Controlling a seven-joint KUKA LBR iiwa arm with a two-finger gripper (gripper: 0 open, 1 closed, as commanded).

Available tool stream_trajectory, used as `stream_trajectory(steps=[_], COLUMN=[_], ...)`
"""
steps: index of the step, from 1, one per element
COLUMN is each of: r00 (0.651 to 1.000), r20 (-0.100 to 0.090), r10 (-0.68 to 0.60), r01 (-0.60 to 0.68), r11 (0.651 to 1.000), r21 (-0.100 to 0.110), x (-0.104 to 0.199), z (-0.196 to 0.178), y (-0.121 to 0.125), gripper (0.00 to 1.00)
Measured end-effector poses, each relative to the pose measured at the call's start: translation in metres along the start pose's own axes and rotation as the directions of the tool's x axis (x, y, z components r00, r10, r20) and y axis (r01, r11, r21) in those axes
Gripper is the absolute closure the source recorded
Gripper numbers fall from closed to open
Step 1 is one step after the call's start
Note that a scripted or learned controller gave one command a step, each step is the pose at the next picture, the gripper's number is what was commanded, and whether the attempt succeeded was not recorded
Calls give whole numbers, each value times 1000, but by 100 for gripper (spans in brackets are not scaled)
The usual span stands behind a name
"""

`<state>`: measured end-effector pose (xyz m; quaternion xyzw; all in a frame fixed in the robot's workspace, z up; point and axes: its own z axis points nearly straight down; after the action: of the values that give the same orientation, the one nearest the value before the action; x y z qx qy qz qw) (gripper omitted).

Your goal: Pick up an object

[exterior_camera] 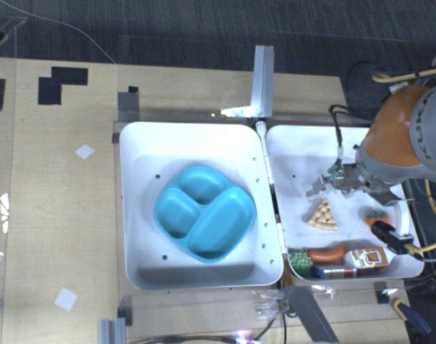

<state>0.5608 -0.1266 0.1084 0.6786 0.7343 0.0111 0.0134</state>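
Gripper point(337, 180) state unclear, hovering mid right bin point(296, 145); pizza slice point(322, 216) just below looks light, stiff; pinch its side edges.

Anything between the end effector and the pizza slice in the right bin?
No. In the camera view, the end effector hangs just above the pizza slice, with bare white bin floor between them.

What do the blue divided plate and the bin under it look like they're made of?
The blue divided plate looks like molded plastic: one even colour, rounded compartment walls, a soft sheen. The left bin looks like white plastic with a smooth matte finish and rounded corners, though painted metal can't be ruled out.
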Motion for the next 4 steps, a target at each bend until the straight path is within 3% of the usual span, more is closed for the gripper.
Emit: stream_trajectory(steps=[1,2,3,4], r00=[1000,982,999,997], r20=[0,2,-2,0], r10=[24,190,-47,79], r01=[-24,-190,47,-79], r11=[1000,982,999,997], r21=[20,18,22,20], x=[39,17,-5,-2], z=[17,17,19,19], y=[-31,-53,-10,-20], gripper=[0,0,0,0])
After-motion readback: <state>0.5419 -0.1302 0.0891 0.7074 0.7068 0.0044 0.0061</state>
